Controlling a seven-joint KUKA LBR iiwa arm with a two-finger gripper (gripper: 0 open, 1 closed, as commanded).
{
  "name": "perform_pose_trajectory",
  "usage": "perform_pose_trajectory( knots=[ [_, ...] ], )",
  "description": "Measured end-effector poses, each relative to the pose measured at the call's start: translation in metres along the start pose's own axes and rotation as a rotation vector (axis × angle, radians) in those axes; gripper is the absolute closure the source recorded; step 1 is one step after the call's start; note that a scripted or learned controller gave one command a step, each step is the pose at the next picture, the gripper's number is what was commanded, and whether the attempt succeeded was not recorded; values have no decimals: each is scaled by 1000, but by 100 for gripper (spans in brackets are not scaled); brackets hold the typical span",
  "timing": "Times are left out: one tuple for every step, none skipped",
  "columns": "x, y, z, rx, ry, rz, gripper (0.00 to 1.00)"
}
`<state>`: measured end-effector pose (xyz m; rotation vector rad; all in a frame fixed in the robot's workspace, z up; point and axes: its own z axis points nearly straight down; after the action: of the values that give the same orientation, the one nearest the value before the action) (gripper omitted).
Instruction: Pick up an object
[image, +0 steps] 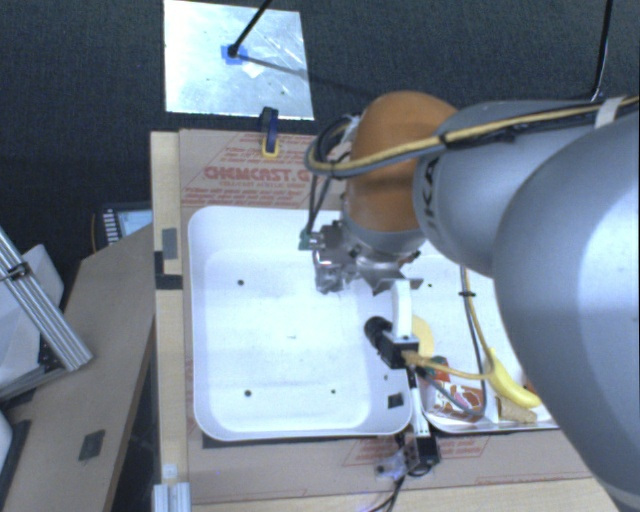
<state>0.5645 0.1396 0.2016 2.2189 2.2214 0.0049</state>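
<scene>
The grey arm with its orange band (395, 150) reaches in from the right and covers most of the right bin. My gripper (328, 272) hangs over the upper right part of the left white bin (230, 400), near its right wall. In the visible strip of the right bin lie a yellow banana-shaped object (515, 388), a small yellow piece (425, 335) and a reddish-brown object (458, 400). Nothing can be made out in the gripper.
A black fitting (380, 335) and a cable run sit on the rim between the two bins. Brown cardboard (250, 170) lies under the bins, with a yellow and blue clip (269, 132) at its far edge. An aluminium rail (40, 315) stands at the left.
</scene>
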Motion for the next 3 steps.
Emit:
perform_pose_trajectory(
  knots=[
    [0, 1, -10, -1, 1, -1, 100],
    [-1, 45, 52, 3, -2, 0, 100],
    [-10, -58, 97, 17, -2, 1, 100]
  ],
)
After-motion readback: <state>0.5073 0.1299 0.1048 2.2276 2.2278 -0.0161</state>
